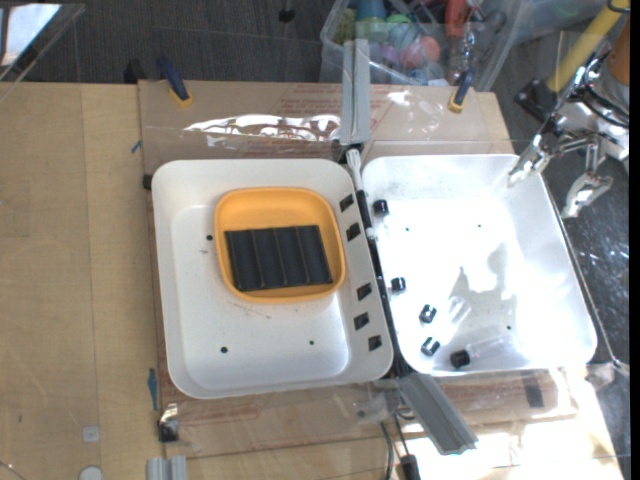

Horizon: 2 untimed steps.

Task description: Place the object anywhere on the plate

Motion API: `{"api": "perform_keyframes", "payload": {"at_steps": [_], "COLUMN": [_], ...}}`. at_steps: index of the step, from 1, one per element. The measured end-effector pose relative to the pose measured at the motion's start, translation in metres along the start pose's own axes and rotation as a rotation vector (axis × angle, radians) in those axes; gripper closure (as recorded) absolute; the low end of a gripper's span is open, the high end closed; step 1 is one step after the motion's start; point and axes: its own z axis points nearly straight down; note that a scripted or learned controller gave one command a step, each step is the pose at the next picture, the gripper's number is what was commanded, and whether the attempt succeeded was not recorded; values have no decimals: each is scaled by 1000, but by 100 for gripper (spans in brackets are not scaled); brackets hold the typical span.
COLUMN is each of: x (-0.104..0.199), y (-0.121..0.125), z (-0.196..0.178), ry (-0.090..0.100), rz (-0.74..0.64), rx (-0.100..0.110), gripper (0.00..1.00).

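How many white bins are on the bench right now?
2. The left bin holds an orange plate with a black object; the right bin sits beside it.

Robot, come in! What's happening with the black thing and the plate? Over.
Gripper parked over right bin's far corner. Black ribbed block lying on orange plate, left bin. Nothing in the way.

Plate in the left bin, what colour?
Orange-yellow plate, with a black ribbed object on it; camera view.

At the right edge we see the pale grey, thin metal two-finger gripper (548, 160), shiny in the strong light. Its slender fingers (524, 164) look silver-white. Above it sits a darker, blurred wrist part (600, 88).
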Motion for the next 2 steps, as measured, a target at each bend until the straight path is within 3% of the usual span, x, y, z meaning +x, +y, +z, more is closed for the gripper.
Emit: {"api": "perform_keyframes", "payload": {"at_steps": [2], "x": [-1], "y": [0], "z": [-3], "ry": [2], "rz": [-118], "rx": [1], "gripper": [0]}}
